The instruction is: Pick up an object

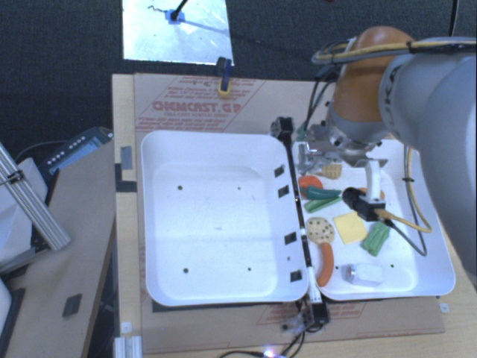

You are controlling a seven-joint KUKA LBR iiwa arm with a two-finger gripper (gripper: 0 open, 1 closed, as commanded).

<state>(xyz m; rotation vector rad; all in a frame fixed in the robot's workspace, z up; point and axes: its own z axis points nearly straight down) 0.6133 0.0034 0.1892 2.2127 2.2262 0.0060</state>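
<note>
The arm (417, 80) reaches in from the right and hangs over the back of the right bin (436, 274), with the hand (328, 155) low near the divider between the 2 bins. Whether its fingers are apart or together I cannot tell, as the wrist hides them. Just below the hand lie a beige piece (332, 171), an orange-red piece (310, 183) and a green pepper (322, 197). Nearer the front are a spotted cookie (320, 230), a yellow block (350, 227), a green ridged block (375, 239), an orange sausage (324, 263) and a white box (363, 274). The left bin (156, 274) sits beside it on the table (74, 222).
</note>
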